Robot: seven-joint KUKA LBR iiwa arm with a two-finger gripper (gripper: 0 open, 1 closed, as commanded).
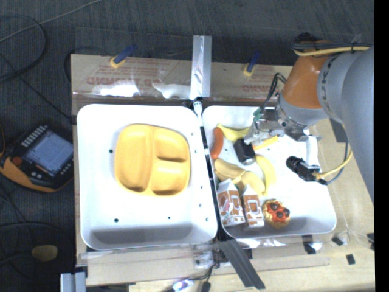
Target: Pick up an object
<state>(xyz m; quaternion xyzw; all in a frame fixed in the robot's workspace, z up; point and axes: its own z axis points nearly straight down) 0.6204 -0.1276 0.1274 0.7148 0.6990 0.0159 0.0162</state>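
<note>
The right bin (316, 215) holds a cluster of toy food. An orange carrot-like piece (217, 142) lies by its left wall. Yellow banana pieces (233, 170) curve around the middle, with another yellow piece (230, 131) further back. Two small brown-and-white cartons (240, 205) stand at the front, beside a red and orange toy (276, 212). My gripper (245, 150) reaches in from the right and is low over the banana pieces, its dark tip right among them. Nothing shows as lifted from the bin.
A yellow sectioned plate (152, 159) lies in the left bin (97, 224). A metal divider (201, 72) stands between the bins at the back. A black cable fitting (302, 166) hangs from the arm over the right bin. A handheld pendant (37, 157) sits on the floor at left.
</note>
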